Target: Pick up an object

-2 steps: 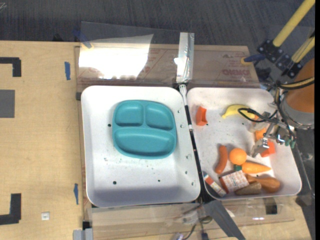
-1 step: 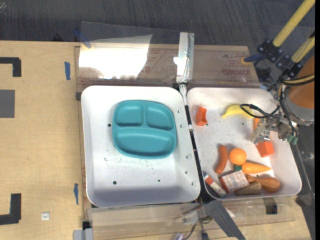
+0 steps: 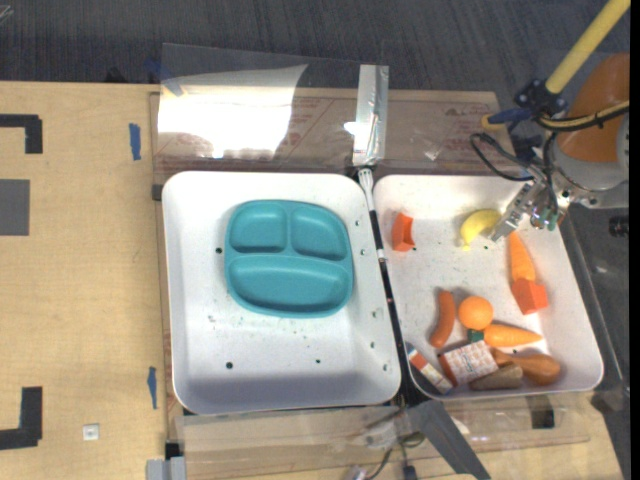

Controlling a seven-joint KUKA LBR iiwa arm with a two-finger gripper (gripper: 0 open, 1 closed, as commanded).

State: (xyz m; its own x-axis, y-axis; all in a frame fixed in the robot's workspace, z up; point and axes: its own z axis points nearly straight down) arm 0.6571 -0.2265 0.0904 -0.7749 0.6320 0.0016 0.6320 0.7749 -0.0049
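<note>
End effector [image 3: 515,218] over right bin [image 3: 580,298], finger state impossible to tell. Nearest: yellow lemon [image 3: 478,226], long axis level, touching fingertip. Orange carrot [image 3: 521,264] just below, running top to bottom.

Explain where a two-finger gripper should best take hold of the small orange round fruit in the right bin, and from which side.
Grip the small orange round fruit across its middle, coming straight down from above. It is ball-shaped, so any diameter works, but a long orange carrot-like piece lies close on its left and another orange carrot just below, so probably close along the freer upper-left to lower-right line.
</note>
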